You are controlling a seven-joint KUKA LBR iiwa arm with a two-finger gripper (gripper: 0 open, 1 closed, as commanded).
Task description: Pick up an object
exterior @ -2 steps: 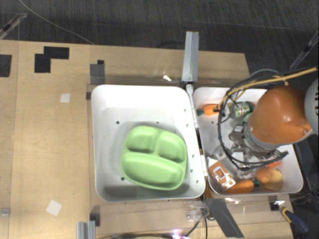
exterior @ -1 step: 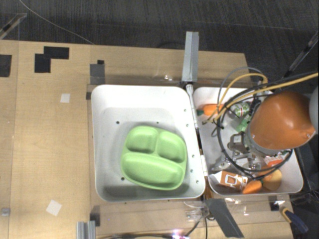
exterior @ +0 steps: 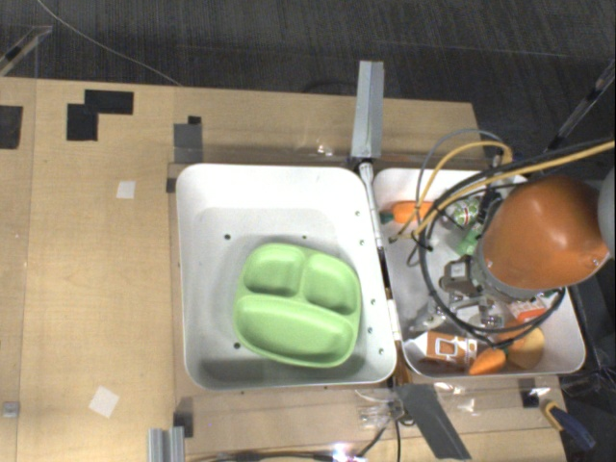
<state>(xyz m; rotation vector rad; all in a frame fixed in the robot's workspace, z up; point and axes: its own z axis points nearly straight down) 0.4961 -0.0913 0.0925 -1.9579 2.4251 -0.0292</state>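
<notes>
The arm's orange band [exterior: 544, 234] hangs low over the right bin [exterior: 577, 349], hiding the gripper — whether it is spread or pinching anything I cannot tell. Candidate objects crowd the bin's near edge: a carrot [exterior: 488, 361], a small carton [exterior: 445, 348], perhaps a potato [exterior: 526, 346]. Packed so tightly, they risk a glancing, failed grasp. The green tray [exterior: 298, 304] sits alone in the left bin [exterior: 207, 258].

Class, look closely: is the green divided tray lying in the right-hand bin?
No. The green divided tray lies in the left bin, while the arm reaches into the right bin.
</notes>
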